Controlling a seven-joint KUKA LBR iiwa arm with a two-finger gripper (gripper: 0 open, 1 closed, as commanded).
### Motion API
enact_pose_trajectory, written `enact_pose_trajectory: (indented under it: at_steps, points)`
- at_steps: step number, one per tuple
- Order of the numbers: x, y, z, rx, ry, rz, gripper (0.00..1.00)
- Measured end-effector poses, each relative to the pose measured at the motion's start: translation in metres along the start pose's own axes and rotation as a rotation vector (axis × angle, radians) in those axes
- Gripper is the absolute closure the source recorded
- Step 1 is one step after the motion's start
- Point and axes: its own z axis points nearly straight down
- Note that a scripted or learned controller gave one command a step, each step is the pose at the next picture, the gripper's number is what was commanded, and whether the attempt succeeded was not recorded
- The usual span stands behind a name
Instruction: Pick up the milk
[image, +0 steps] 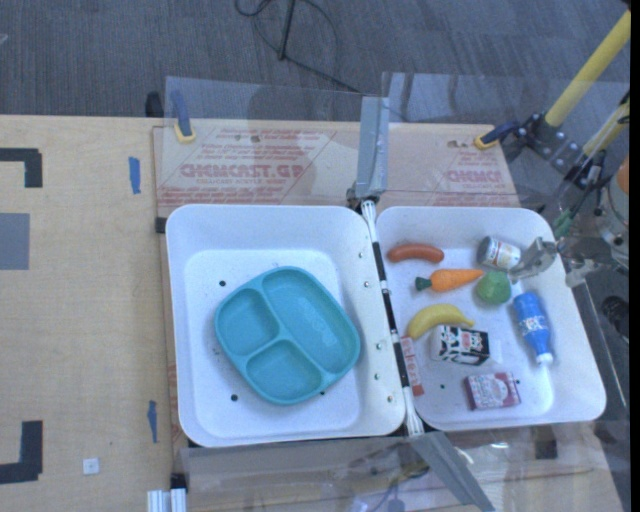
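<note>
You have the whole pick ahead of you: the milk carton (460, 345) lies untouched in the right bin (575, 395), just beside the banana (437, 319), while the gripper (545, 257) hangs near the bin's far right corner.

Two shallow white bins sit side by side: the left bin (190, 300) holds a teal divided plastic plate (287, 334) near its middle. In the right bin (585, 390), my gripper (540, 258) is at the back right, next to a small silver can (498, 252). An orange toy carrot (451, 281) lies before a red toy sausage (415, 253), with a green round toy fruit (492, 288) to the carrot's right. A yellow toy banana (438, 319) lies just behind the black-and-white milk carton (460, 345). A blue plastic bottle (532, 325) lies right of the carton, and a small red packet (492, 390) sits nearest the front.
</note>
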Motion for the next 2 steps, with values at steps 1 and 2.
enact_pose_trajectory:
  at_steps: [1, 2]
  points:
    - [0.055, -0.021, 0.097, 0.003, 0.002, -0.331, 0.0]
    - [0.053, -0.021, 0.087, -0.002, 0.001, -0.326, 1.0]
